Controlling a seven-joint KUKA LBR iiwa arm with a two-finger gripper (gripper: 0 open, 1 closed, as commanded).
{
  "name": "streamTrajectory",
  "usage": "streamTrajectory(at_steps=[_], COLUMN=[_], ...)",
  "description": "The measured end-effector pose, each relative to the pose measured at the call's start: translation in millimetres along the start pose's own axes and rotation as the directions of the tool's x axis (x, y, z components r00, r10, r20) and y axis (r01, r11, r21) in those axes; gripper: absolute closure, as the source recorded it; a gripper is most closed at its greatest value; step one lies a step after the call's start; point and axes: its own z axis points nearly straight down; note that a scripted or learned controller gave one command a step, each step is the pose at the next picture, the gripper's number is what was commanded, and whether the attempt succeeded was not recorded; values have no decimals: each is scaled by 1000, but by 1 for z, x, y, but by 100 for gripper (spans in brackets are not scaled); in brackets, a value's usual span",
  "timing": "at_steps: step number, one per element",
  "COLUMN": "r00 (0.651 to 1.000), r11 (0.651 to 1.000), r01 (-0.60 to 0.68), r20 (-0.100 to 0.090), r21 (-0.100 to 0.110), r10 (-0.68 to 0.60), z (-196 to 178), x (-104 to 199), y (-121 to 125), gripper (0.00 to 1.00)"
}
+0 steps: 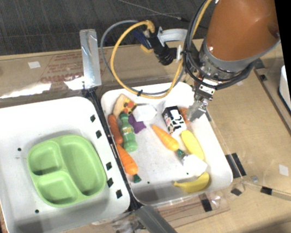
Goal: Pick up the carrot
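The gripper (196, 107) hangs over the upper right corner of the right bin (217, 176), tilted down toward the toys, and honestly I can't tell how it's set from this angle. Nothing is visibly in its grip. Just beside its tip sits a white bottle with a black label (174, 120), with a yellow corn cob (192, 144) right below that. The carrot (165, 137) lies diagonally in the middle of that bin, just left of the bottle, touching or nearly touching it. A second carrot (128, 163) runs along the left wall, under a green bottle (129, 135). A banana (192, 184) lies near the bottom edge. Over in the left bin (7, 180) there's a green divided plate (66, 169).
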Motion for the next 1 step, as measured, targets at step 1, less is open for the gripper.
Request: streamTrajectory(at_steps=[1], r00=[988], r11=[988], r01=[155], r20=[6], r21=[0], r10=[-155], z=[74], x=[-51], y=[58], gripper=[100])
